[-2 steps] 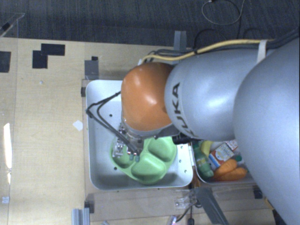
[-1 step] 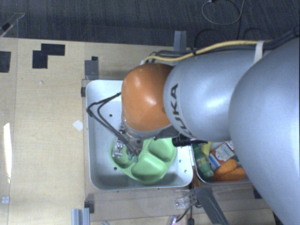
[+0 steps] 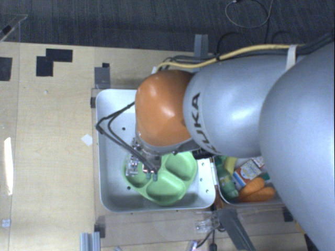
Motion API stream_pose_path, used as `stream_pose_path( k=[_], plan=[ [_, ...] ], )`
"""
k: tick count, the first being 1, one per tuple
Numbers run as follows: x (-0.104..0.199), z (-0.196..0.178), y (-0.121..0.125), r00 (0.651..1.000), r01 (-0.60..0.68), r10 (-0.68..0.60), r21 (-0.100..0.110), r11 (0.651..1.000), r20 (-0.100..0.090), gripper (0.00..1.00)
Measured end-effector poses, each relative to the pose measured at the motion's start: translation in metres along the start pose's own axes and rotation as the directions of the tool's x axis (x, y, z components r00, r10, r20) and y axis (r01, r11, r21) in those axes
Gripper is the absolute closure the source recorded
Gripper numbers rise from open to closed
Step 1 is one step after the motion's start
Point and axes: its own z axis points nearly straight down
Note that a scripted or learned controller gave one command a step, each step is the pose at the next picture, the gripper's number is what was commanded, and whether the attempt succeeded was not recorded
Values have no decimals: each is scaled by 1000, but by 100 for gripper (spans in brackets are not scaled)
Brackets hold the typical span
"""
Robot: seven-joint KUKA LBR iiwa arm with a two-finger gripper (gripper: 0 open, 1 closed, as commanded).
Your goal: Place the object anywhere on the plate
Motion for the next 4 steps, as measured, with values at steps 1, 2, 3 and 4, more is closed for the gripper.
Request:
stream_pose_path(
  k=[1, 2, 3, 4],
  plan=[
    [0, 2, 0, 999, 45, -45, 0, 999, 1, 100],
    [-37, 32, 5, 974, 225, -225, -1, 974, 2, 100],
    [-39, 19, 7, 975, 222, -222, -6, 975, 10, 100],
    [-77, 30, -30, 986, 166, -166, -1, 986, 3, 100]
  ],
)
